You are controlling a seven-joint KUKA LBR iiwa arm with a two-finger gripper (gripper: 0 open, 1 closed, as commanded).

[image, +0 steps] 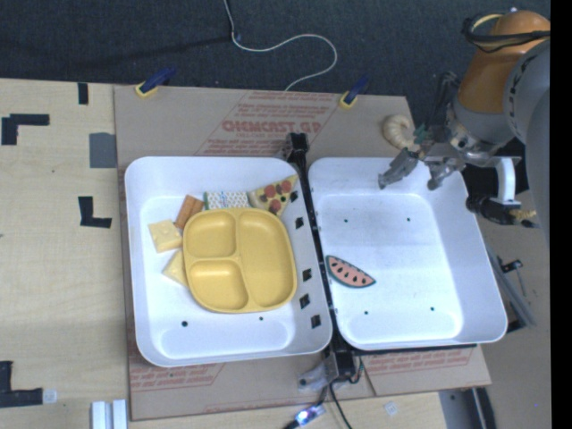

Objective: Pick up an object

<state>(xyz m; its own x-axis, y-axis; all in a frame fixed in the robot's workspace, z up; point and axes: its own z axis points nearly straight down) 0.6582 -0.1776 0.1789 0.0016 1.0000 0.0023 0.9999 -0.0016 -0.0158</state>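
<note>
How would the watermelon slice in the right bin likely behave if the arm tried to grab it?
The watermelon slice lies flat against the right bin floor, so it looks thin and probably light. With so little height showing, fingers may slide over it or push it along the smooth white floor. Its flat shape makes rolling or tipping unlikely.

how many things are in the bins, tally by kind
yellow divided plate: 1, left bin
watermelon slice: 1, right bin
small food pieces at the plate's left and top edges: about 6, partly tucked under the plate, exact count unclear
total: about 8

The claw hangs open over the right bin's far edge, holding nothing.
</note>
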